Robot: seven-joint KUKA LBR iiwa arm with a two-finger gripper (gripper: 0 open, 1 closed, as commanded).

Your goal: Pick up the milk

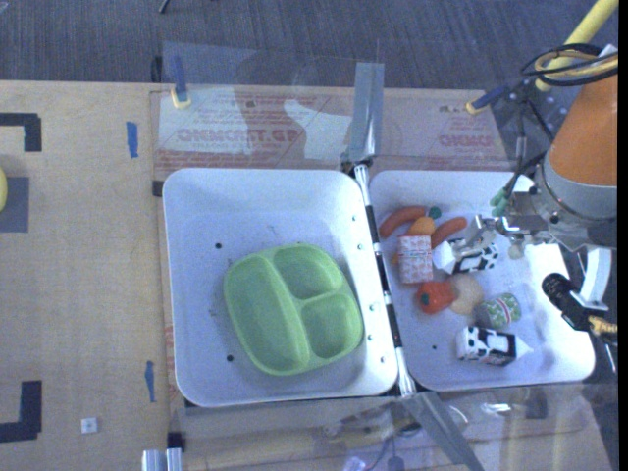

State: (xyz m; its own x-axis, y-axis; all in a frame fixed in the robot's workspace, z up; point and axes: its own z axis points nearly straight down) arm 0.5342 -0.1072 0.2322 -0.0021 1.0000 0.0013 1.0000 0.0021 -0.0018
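End effector (488,235) over right bin (579,361), state indiscernible; 1 cow-print milk carton (475,257) beneath looks light, rigid, best pinched across flat sides.

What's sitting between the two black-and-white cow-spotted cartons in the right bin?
Camera view: a pale beige round piece and a green-and-white can lie between the upper carton and the lower carton.

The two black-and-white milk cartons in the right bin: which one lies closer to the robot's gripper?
The upper milk carton, right beside the gripper. The other carton lies apart, near the right bin's front edge, below the green-and-white can.
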